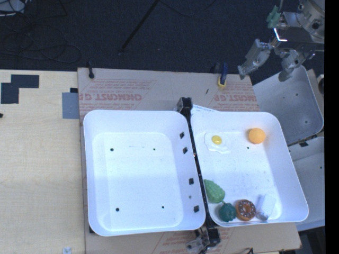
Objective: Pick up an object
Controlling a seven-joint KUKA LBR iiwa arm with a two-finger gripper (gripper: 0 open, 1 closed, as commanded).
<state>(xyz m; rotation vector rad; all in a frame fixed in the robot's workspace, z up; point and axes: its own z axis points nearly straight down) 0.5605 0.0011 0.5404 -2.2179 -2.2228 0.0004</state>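
Note:
My gripper [270, 67] hangs high above the bench at the upper right, beyond the far edge of the right bin [288, 157]. Its two fingers are spread apart with nothing between them. In the right bin lie a toy fried egg [216, 141] and an orange ball [256, 136] near the far side. At the near side sit a green leafy toy [214, 190], a dark teal lump [227, 212], a chocolate donut [245, 209] and a pale whitish block [266, 205].
The left bin [95, 157] lies beside the right one, with a black divider [192, 157] between them. A blue and yellow clamp [223, 75] stands on the cardboard behind the bins. A grey metal plate [296, 102] sits at the right.

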